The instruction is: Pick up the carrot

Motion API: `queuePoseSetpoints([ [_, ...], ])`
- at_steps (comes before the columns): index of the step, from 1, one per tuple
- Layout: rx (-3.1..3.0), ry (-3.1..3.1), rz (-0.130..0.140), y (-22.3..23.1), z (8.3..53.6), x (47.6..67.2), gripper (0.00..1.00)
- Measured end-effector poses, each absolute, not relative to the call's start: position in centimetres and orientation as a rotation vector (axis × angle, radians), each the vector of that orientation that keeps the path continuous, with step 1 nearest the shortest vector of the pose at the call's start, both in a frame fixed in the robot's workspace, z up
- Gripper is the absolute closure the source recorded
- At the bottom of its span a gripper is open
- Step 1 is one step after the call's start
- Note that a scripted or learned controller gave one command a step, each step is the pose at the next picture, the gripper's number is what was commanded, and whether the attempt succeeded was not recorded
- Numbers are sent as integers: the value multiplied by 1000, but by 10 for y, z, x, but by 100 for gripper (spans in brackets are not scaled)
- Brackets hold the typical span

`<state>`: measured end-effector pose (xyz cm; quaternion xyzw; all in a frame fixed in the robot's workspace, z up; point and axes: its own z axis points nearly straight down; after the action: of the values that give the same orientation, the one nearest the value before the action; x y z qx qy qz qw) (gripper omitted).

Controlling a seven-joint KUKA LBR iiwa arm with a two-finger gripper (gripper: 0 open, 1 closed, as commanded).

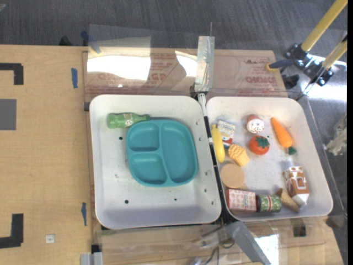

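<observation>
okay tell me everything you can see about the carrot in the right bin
The carrot is a small toy, plastic by the look of it, with a smooth orange body and a dark green stub of leaves at its lower end. It lies flat on the floor of the right bin, near the far right corner, slanting from upper left down to lower right. A tomato sits just to its left, with a narrow gap between them. Nothing appears to touch the carrot or cover it.

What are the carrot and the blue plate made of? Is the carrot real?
The carrot looks like toy plastic, not a real one: its orange is smooth and even, with a neat green tip. The blue plate also seems to be plastic: one flat teal color, matte, with rounded molded sections. I can't be sure from a picture.
</observation>
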<state>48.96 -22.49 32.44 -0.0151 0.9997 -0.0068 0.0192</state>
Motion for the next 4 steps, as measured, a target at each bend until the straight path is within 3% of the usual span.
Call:
queuePoseSetpoints([
  [4,-41,3064,-40,-226,372,498,100],
])
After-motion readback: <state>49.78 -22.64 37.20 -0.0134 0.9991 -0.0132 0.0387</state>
